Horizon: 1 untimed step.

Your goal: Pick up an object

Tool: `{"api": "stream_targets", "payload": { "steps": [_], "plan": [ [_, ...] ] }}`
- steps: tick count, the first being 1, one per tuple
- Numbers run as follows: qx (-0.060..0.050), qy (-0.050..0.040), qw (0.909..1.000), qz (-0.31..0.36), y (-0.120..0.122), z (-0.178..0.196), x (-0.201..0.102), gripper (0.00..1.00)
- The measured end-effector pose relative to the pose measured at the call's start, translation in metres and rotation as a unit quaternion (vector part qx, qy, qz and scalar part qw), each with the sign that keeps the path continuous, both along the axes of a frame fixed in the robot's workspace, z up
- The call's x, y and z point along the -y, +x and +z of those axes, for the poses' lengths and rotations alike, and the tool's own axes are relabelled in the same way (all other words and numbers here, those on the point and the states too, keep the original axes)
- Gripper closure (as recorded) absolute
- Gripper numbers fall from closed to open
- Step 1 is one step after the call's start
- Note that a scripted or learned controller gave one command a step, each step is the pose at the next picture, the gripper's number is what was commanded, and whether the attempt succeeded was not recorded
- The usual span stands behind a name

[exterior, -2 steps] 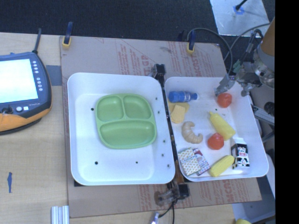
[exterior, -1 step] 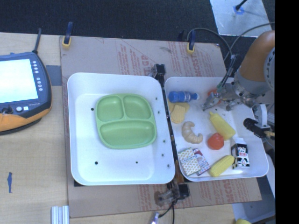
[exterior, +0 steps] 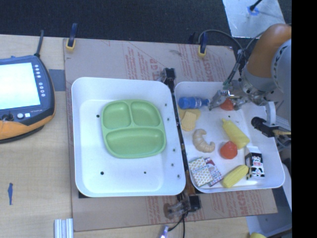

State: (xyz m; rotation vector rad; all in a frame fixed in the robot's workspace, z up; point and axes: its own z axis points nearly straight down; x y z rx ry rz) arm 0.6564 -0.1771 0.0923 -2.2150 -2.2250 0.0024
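Under the claw (exterior: 227, 101) sits a red object (exterior: 227, 104); I cannot tell if it's gripped, blue bottle (exterior: 192, 102) just left.

Right bin (exterior: 277, 180) holds loose toy foods; blue bottle (exterior: 192, 102) lies on its side at far left corner; pale yellow wedge (exterior: 188, 119), perhaps cheese, just below it; tan croissant (exterior: 203, 140) curled mid-bin; yellow corn cob (exterior: 235, 133) lies slanted right of croissant; red tomato (exterior: 228, 150) just below cob; second yellow piece (exterior: 235, 176) slanted near front wall; patterned packet (exterior: 205, 171) flat at front left; small black-and-white carton (exterior: 255, 164) upright at right; small red piece (exterior: 227, 104) near far wall, partly hidden.
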Motion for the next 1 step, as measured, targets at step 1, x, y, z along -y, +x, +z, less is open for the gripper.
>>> {"api": "stream_targets", "payload": {
  "steps": [1],
  "plan": [
    [0.000,-0.0005,1.0000,-0.001,-0.0472,0.0016,0.0353,0.00]
  ]
}}
